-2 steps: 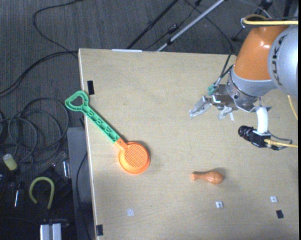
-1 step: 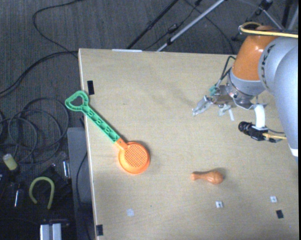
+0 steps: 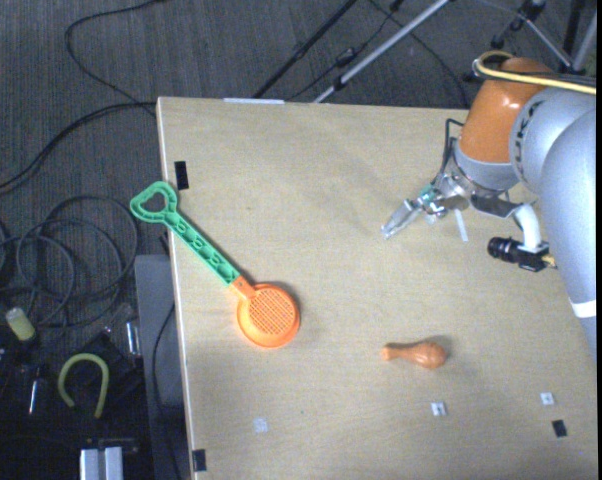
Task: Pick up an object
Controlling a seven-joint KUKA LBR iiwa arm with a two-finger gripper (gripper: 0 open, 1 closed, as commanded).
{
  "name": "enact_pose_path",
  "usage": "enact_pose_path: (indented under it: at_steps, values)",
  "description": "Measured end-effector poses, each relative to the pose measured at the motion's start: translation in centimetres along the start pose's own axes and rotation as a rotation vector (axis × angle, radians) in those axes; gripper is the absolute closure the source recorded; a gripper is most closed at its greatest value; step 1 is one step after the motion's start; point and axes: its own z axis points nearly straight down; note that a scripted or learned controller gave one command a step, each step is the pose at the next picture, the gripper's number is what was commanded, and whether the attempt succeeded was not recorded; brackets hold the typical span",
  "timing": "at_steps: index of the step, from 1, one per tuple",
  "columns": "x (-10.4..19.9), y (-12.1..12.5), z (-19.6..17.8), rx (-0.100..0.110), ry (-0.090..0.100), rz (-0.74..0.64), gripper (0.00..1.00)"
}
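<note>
At three o'clock, the gripper (image 3: 413, 213) hangs empty, fingers spread; next, a descent toward the orange pear-shaped toy (image 3: 417, 353) at five o'clock.

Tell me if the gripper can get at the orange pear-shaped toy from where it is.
Probably yes. The gripper hangs over bare board up and right of the toy, with nothing between them. The strainer lies well off to the left.
</note>
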Motion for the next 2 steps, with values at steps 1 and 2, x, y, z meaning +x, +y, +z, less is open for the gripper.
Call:
enact_pose_path:
  at_steps: [1,2]
  values:
    - [5.36,1.95,-0.06,-0.002,0.002,-0.214,0.0]
    - [5.44,2.02,-0.97,-0.005,0.004,-0.213,1.0]
